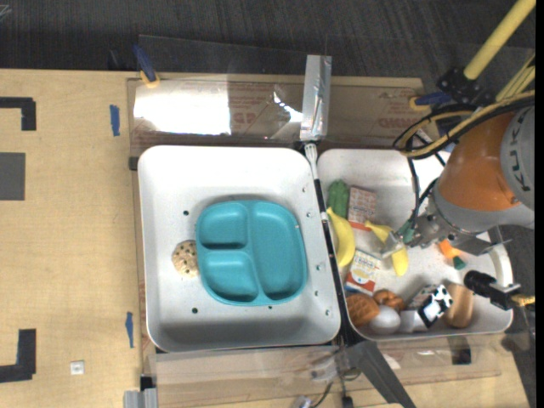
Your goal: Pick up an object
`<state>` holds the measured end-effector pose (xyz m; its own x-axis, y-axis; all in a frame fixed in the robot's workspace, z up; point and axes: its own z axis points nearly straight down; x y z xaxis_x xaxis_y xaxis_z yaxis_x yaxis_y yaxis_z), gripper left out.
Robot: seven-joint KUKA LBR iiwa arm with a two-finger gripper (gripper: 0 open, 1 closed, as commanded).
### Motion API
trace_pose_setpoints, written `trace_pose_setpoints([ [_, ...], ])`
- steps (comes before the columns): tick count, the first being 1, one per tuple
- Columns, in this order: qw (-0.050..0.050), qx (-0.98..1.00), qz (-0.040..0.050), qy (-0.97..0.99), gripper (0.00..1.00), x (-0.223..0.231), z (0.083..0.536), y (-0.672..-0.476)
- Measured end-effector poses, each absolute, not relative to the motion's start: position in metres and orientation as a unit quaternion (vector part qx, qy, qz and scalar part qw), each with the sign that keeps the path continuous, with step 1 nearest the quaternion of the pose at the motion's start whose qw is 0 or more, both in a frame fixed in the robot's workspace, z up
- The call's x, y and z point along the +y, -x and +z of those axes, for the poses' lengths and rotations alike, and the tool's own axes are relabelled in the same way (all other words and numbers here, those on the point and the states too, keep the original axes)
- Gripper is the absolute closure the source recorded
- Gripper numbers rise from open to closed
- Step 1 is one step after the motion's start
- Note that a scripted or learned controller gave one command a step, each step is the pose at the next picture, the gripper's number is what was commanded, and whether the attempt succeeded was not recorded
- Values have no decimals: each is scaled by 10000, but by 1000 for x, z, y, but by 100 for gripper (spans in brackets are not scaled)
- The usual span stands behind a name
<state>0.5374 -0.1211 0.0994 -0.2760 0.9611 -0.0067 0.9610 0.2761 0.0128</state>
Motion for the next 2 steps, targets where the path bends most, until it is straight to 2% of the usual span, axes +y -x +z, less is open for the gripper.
trace_pose_setpoints([
  [1,43,7543,42,-6565,100,-68,229,-576],
  [2,4,7528,0,-6583,0,-71,223,-574],
])
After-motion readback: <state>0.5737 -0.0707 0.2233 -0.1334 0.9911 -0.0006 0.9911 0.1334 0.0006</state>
